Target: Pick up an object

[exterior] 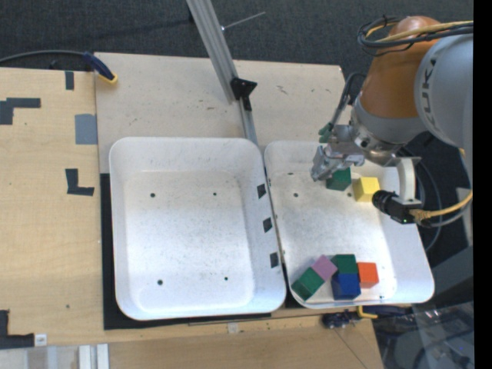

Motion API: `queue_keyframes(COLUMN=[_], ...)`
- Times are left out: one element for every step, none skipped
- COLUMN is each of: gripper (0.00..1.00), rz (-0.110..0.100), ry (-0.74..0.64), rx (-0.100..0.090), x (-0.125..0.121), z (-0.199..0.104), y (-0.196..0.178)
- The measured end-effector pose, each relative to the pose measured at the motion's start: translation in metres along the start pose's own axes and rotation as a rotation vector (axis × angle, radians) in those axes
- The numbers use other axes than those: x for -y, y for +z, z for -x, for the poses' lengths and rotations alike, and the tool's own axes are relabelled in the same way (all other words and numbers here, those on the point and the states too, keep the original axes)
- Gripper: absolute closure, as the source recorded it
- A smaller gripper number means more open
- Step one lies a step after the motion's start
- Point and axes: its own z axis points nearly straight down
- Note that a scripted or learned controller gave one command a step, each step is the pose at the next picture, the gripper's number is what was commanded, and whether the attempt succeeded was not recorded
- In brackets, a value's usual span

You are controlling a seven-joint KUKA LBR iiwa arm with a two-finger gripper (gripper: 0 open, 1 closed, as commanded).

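We hold our hand (332,167) over the small dark-green cube (338,179), grip state unclear, and should centre before descending, avoiding the yellow cube (366,188) at three o'clock.

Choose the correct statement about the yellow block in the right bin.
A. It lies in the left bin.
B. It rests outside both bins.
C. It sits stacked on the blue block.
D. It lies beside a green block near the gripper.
D: the yellow block lies in the right bin beside a green block, just under the gripper.
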Motion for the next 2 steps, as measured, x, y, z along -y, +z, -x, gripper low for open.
queue_keyframes(gripper=[1.0,1.0], rz=[0.0,0.001], ry=[-0.001,-0.002], rx=[-0.001,-0.001], x=[0.021,0.03], z=[-0.058,-0.108], y=[-0.004,-0.009])
